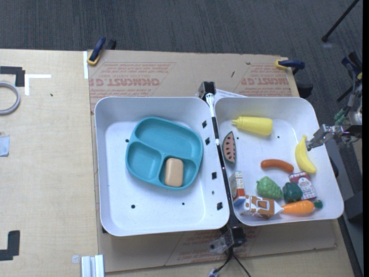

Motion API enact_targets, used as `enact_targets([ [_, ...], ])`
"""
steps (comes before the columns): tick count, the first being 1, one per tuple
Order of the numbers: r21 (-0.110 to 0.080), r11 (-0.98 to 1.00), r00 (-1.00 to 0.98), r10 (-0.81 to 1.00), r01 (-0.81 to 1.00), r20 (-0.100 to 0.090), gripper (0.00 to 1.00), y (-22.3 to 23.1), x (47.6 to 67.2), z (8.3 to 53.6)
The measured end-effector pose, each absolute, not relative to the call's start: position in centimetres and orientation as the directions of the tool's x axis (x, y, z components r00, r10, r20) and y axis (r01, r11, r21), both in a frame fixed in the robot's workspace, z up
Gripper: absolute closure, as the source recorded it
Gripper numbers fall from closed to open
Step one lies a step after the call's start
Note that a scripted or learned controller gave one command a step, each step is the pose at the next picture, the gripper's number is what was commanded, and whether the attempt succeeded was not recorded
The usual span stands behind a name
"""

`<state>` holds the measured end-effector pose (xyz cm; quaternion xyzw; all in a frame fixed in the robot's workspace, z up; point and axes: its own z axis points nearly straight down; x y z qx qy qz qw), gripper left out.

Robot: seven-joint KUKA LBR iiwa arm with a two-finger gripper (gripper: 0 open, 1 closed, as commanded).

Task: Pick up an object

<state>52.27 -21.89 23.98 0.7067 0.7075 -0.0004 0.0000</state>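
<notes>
Still at the very start of the pick, by the look of it: nothing lifted, nothing gripped. At the far right edge, only a glimpse of metal gripper (330, 133) hardware, just outside the right bin's rim and beside the banana (304, 154); too small and cluttered to tell how far the jaws stand apart, and nothing visibly between them. Next move, as a judgement: swing in over the right bin (271, 105), settle on one target, line up above it and descend. Nearest candidate is the banana, lying lengthwise against the right wall, so little room on that side for a finger. Better separated: the yellow mustard bottle (253, 125) lying on its side near the top, and the orange-red sausage (277, 165) in the middle, each apart from its neighbours. Harder picks in the crowded lower corner: green broccoli (268, 187) touching a darker green vegetable (292, 191), a small red carton (302, 184) just above the carrot (300, 208), and an orange-and-white box (258, 206) beside a small carton (237, 184) near the divider. Watermelon slice (229, 148) propped against the left wall of that bin. In the left bin (115, 172), a teal compartment tray (150, 140) lying flat, with a tan bread-like block (173, 172) in its lower right compartment; other compartments bare.
</notes>
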Motion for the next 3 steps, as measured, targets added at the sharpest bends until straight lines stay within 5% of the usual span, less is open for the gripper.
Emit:
enact_targets([
  [1,0.004,-0.013,0.013,1.0,1.0,0.005,0.0,-21.2,54.2,9.6],
  [2,0.011,-0.014,0.014,1.0,1.0,0.002,1.0,-21.2,54.4,10.8],
  [3,0.0,-0.206,0.206,0.979,0.979,-0.001,1.0,-15.8,54.4,23.2],
])
